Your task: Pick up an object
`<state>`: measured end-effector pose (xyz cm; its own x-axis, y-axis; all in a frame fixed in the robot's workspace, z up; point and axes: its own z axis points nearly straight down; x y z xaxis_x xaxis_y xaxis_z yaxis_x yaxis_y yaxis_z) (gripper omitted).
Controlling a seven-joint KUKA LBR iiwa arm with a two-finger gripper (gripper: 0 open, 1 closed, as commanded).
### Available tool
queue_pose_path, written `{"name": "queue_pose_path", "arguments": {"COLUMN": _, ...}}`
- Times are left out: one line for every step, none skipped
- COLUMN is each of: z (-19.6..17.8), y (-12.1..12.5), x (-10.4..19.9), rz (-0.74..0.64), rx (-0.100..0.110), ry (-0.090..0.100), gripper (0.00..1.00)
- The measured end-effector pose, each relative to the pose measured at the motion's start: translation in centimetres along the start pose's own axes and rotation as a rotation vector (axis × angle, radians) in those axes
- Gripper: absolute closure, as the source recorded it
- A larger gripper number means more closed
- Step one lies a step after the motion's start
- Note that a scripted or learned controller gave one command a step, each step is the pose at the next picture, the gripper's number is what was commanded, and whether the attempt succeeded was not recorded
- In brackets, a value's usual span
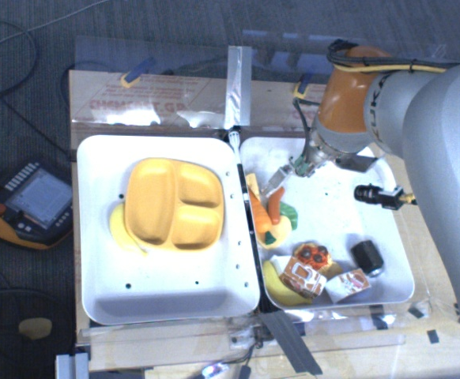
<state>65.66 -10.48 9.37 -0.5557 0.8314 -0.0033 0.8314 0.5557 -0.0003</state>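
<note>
Above carrot (pixel 275 204): gripper (pixel 275 181)

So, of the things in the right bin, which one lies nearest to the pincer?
The toy carrot, orange with green leaves, by the bin's left wall. It lies just below the pincer; the other items sit lower.

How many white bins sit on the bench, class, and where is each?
2. One white bin lies on the view's left, holding a yellow divided tray; the other lies on the right, beside it.

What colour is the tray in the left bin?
Yellow tray, clearest in the camera view.
</note>
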Motion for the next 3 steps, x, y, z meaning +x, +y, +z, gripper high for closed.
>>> {"name": "queue_pose_path", "arguments": {"z": -0.9, "y": 0.1, "x": 0.0, "rz": 0.000, "rx": -0.002, "ry": 0.000, "gripper": 1.00}}
{"name": "queue_pose_path", "arguments": {"z": 0.1, "y": -3.8, "x": 1.8, "rz": -0.111, "rx": -0.015, "ry": -0.012, "gripper": 1.00}}
{"name": "queue_pose_path", "arguments": {"z": 0.1, "y": -6.2, "x": 3.7, "rz": 0.110, "rx": -0.020, "ry": -0.010, "gripper": 1.00}}
